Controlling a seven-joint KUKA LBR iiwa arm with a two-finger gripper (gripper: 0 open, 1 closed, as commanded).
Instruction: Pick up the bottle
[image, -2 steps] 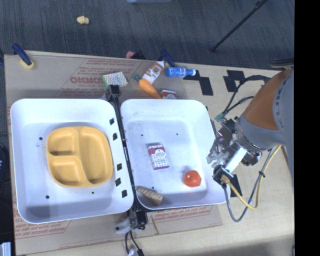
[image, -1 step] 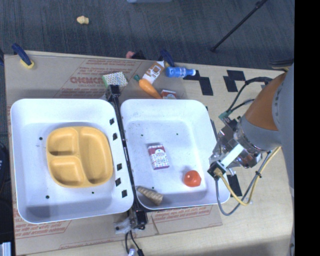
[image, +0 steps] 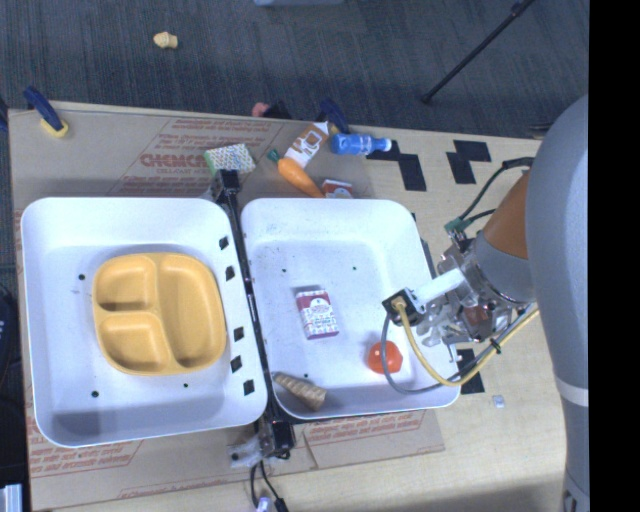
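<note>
Your gripper hangs over the right bin. The blue bottle lies sideways beyond its far rim.

Light even, diffuse, from overhead; my bins read bright white, near washed out on the floors. Soft shadow pools along the lower left bin wall. Dark carpet at frame top stays dim. Whole frame slightly soft, grainy; small labels unreadable. My own arm at right edge blurs, out of focus.
</note>
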